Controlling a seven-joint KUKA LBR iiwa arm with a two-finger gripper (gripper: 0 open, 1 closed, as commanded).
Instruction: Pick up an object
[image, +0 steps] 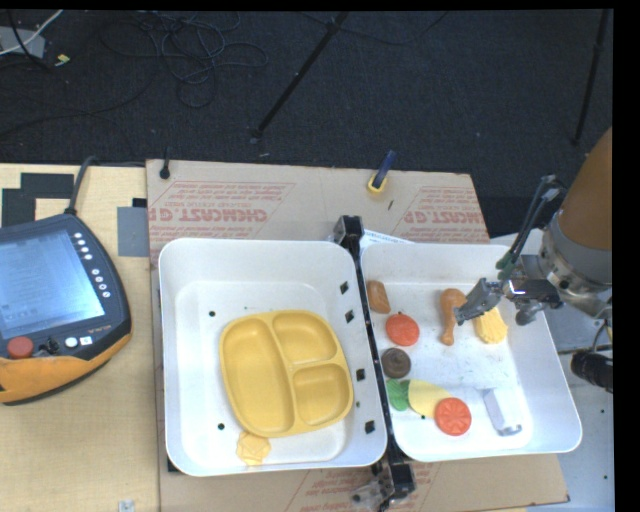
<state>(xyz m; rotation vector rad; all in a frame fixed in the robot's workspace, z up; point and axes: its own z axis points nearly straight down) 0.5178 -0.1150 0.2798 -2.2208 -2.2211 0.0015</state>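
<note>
My gripper (497, 308) hangs over the right part of the right bin (560, 400), reaching in from the right, with its two dark fingers spread apart. A small yellow block (490, 327) lies just below and between the fingertips, resting on the bin floor. An orange drumstick-shaped toy (452, 311) lies just left of the left finger. The gripper is open and nothing is lifted.
The right bin also holds a brown piece (377, 295), a red tomato (402, 329), a dark brown disc (397, 361), a green-and-yellow item (413, 396), a red slice (453, 416) and a grey piece (500, 411). The left bin holds a yellow divided tray (288, 372) and a yellow scrap (253, 448).
</note>
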